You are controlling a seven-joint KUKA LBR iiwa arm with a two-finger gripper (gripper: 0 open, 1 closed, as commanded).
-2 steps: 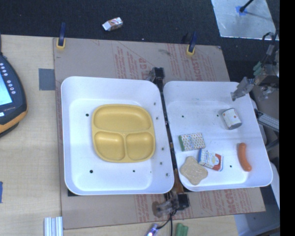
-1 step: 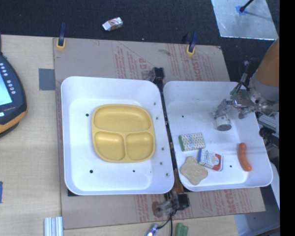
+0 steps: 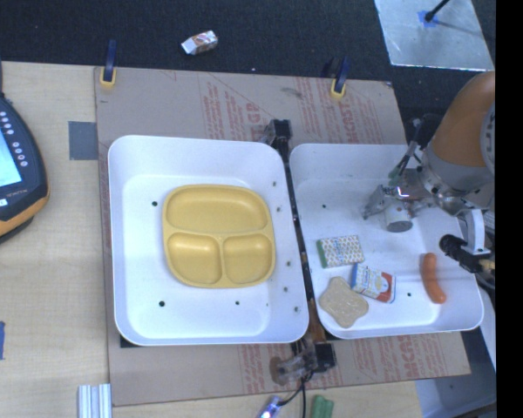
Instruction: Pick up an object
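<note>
White right bin (image 3: 314, 168) | tool (image 3: 392, 205) grip unclear | below: sponge (image 3: 341, 251), packet (image 3: 372, 282), cracker (image 3: 342, 302), sausage (image 3: 432, 278)

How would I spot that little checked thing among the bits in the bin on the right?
Start at the right white bin, beside the one holding the yellow divided tray. Near its middle lies the small checked pad, a flat green-and-white rectangle. Just below it sit a tan cracker-like piece and a red-and-blue packet; an orange sausage lies further right. The pad alone has a grid pattern.
</note>
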